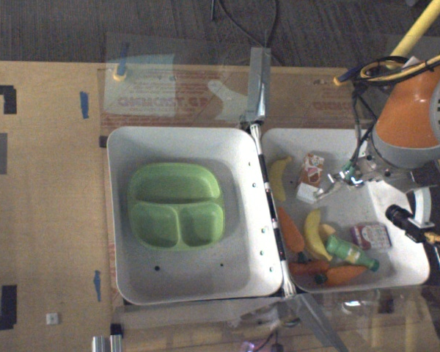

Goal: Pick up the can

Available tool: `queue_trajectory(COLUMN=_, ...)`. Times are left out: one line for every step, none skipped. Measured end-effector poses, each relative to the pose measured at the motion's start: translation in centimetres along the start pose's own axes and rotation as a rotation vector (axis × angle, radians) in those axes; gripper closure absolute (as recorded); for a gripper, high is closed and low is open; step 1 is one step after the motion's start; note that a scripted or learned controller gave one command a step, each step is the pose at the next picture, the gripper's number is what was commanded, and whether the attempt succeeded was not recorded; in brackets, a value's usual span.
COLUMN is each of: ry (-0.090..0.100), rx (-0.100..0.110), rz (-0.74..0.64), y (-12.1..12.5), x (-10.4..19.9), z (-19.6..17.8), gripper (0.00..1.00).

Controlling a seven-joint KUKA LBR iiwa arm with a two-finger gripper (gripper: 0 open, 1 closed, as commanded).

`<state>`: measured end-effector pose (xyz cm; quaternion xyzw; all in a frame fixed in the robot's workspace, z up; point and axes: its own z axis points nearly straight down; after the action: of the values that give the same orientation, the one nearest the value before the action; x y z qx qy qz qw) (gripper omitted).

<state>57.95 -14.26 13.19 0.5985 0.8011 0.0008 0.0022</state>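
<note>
The can, red and white, lies on its side in the right part of the right bin, beside a green bottle. My gripper hangs over the bin's upper middle, up and to the left of the can and apart from it. It is close to a white box and a small red-and-white carton. The arm's orange band fills the upper right.
The right bin also holds two bananas, and carrots along its left and front. A green divided plate sits in the left bin. Cables and a black part hang by the arm.
</note>
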Motion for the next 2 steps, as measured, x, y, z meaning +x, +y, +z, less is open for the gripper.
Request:
queue_trajectory(ry=-0.002, rx=-0.003, rz=0.071, y=5.09, x=1.41, z=4.41, gripper=0.00)
queue_trajectory(ry=0.003, rx=0.009, rz=0.074, y=4.71, x=1.37, z=3.63, gripper=1.00)
